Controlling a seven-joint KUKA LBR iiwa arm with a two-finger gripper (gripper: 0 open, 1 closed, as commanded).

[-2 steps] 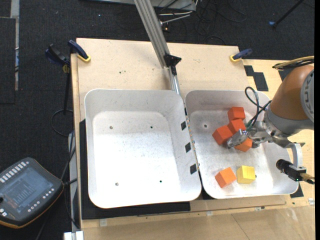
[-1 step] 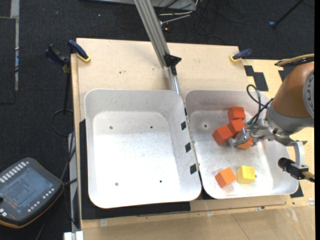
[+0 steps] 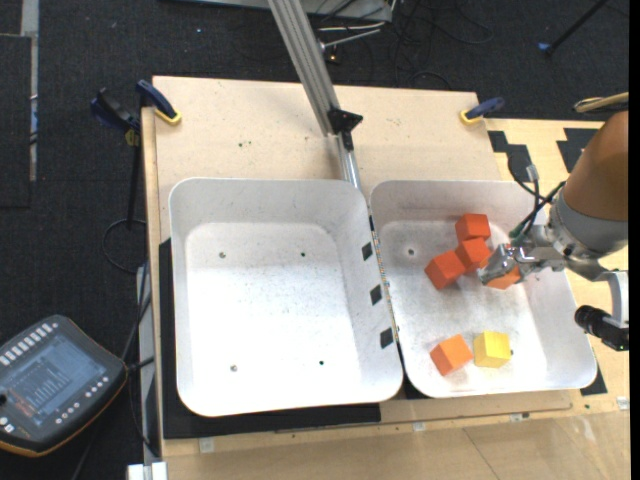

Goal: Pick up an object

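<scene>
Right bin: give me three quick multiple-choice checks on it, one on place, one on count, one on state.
1. Where is the gripper?
A. Over the left bin
B. Down in the right bin among the red-orange blocks
C. Above the bench, outside both bins

2. How many yellow blocks are in the right bin?
A. One
B. Two
C. Three

3. How do the yellow block and the orange block near the bin's front lie?
A. Stacked
B. Side by side, close together
C. In opposite corners

Answers:
1. B, the gripper sits low by the cluster of red-orange blocks at the bin's right side.
2. A, one yellow block lies near the front edge.
3. B, both rest on the bin floor next to each other; whether they touch is not clear.
</scene>
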